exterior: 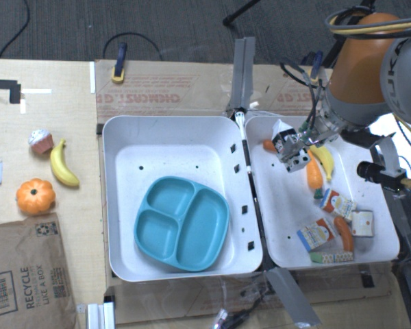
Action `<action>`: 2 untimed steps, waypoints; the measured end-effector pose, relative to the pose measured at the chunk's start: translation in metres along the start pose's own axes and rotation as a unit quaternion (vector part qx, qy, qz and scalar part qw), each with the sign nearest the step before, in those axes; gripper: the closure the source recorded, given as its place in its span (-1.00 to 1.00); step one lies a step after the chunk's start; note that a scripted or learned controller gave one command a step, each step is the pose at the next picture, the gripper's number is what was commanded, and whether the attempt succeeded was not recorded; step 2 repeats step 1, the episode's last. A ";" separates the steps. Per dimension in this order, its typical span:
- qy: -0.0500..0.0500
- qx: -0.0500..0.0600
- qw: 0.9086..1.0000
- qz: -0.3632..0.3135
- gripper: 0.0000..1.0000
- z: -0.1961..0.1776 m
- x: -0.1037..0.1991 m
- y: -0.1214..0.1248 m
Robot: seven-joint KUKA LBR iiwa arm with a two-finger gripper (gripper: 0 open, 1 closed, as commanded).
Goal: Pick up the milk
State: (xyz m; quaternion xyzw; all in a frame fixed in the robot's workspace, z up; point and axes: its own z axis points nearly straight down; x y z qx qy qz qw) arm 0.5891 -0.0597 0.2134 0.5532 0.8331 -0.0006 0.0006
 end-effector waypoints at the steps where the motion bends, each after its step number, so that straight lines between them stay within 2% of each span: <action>1: 0.000 0.000 1.000 0.023 1.00 -0.035 -0.005 0.039; 2: 0.000 0.000 1.000 0.023 1.00 -0.035 -0.005 0.039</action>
